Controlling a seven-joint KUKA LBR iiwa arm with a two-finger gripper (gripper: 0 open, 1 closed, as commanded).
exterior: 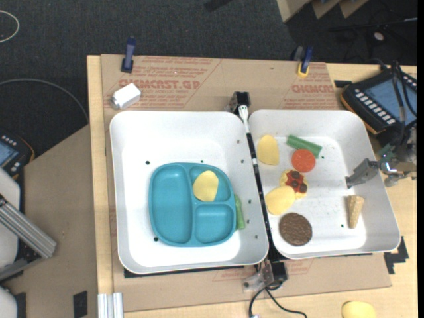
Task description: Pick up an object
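Bench: a cardboard-topped surface [199,78] printed with faint red lettering.
Bins: 2 shallow white trays, the left bin [129,177] and right bin [371,234], set side by side, edges touching.
Far edge: 2 blue clamps [128,53], [304,59].
Left rear corner: a small white block [126,96], possibly tape.

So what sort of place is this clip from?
Most likely a robotics lab bench: two white bins clamped onto a cardboard sheet, toy food such as a cookie, and a control pendant nearby.
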